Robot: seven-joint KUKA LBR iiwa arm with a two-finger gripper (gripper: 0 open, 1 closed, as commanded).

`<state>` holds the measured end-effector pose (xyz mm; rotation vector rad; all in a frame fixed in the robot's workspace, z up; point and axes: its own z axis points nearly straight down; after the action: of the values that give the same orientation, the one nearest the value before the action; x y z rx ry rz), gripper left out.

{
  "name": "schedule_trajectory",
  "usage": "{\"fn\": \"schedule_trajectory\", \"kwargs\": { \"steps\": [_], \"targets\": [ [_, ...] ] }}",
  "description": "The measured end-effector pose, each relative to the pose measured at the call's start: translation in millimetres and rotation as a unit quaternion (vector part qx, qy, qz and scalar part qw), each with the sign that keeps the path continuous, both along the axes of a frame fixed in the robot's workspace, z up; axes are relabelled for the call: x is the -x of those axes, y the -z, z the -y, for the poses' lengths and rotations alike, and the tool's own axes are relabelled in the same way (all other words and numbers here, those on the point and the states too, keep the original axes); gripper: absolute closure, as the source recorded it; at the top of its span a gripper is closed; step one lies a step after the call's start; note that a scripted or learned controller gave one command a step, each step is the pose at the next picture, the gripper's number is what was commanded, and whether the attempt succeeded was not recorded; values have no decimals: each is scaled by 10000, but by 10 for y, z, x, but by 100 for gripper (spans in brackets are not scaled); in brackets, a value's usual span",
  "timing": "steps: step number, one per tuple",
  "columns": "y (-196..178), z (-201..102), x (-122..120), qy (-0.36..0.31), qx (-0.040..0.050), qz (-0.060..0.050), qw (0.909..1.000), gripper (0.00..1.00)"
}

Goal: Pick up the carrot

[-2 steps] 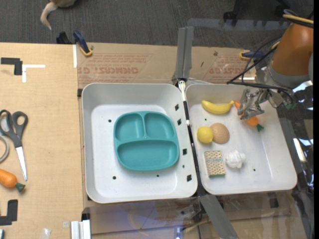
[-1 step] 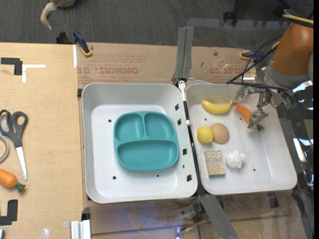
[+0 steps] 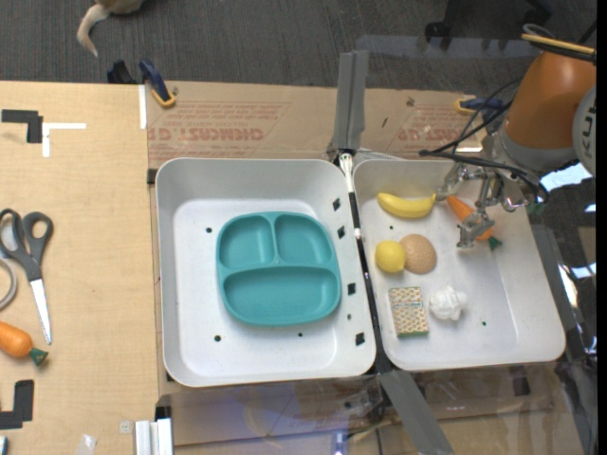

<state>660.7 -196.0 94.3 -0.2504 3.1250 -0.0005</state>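
Nearest the lens, a patterned packet [image 3: 409, 311] and a crumpled white object [image 3: 447, 303] are seen low in the right bin [image 3: 531, 335], with a lemon [image 3: 390, 256], a brown egg-shaped item [image 3: 418, 253] and a banana [image 3: 406, 205] farther back. The carrot [image 3: 462, 210] lies in that bin's upper part — the gripper [image 3: 474, 227] is lowered right over it, touching or nearly so. Whether the claw is clenched cannot be told — a teal divided plate [image 3: 279, 267] sits in the left bin [image 3: 180, 254].

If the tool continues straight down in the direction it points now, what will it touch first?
Most likely the carrot: the tool points down directly over it in the right bin, its tips at the carrot's orange body. Depth is unclear from this slanted view, so they may already touch.
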Motion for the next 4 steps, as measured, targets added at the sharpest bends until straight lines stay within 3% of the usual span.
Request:
{"fn": "schedule_trajectory", "kwargs": {
  "steps": [1, 2, 3, 4],
  "targets": [
    [-120, -1, -21, -4, 6, 40, 10000, 100],
    [14, 261, 848, -58, 1, -12, 10000, 100],
    [13, 258, 846, -62, 1, -11, 10000, 0],
    [-3, 245, 310, -1728, 13, 11, 9849, 0]
  ]
}}
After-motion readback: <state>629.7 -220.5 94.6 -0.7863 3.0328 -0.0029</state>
